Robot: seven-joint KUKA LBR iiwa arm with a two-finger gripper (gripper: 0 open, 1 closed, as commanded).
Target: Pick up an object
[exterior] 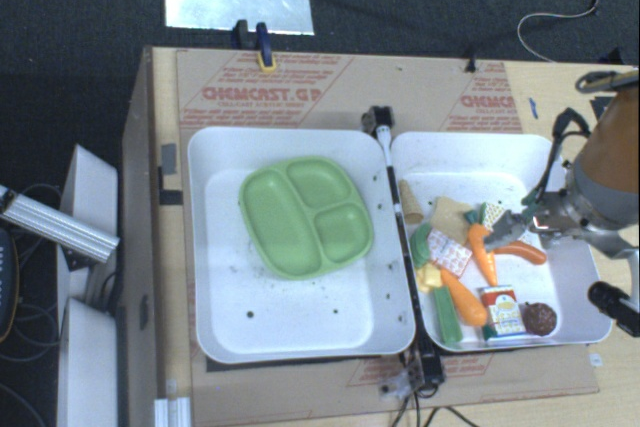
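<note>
The pincer (512,225), whose opening I cannot tell, is low in the right bin (470,147) just beside an orange carrot (483,253), probably light, stiff, smooth plastic, best taken across its middle, right of the green plate (305,215)

Left bin (225,315): holds a divided plate (305,215), nearer its back right corner.
Right bin (470,150): toy foods (470,270) heaped along its left and front edges.
Gripper (512,227): above that heap.
</note>
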